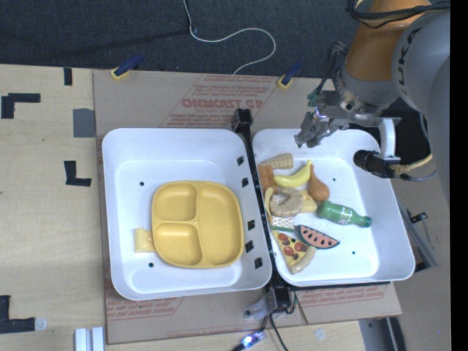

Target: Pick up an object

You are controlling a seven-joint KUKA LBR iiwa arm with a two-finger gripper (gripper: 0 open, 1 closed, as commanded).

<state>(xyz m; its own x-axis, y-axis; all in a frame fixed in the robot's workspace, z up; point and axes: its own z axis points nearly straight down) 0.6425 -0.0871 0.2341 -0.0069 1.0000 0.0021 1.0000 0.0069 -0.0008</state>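
Observation:
The right bin [380, 258] holds several toy foods in a cluster at its left side: a banana [294, 177], a brown pear-like piece [318, 189], a green bottle [344, 213], a watermelon slice [318, 237], a pizza slice [294, 248] and a round biscuit [285, 202]. My gripper [310, 134] hangs over the bin's far edge, above and behind the banana, apart from the toys. Nothing shows between its fingers.
The left bin [121, 159] holds a yellow divided plate [197, 223] with a pale yellow block [142, 240] at its left. A black clip [243, 119] joins the bins at the back. A white cable [219, 35] runs across the dark cloth behind.

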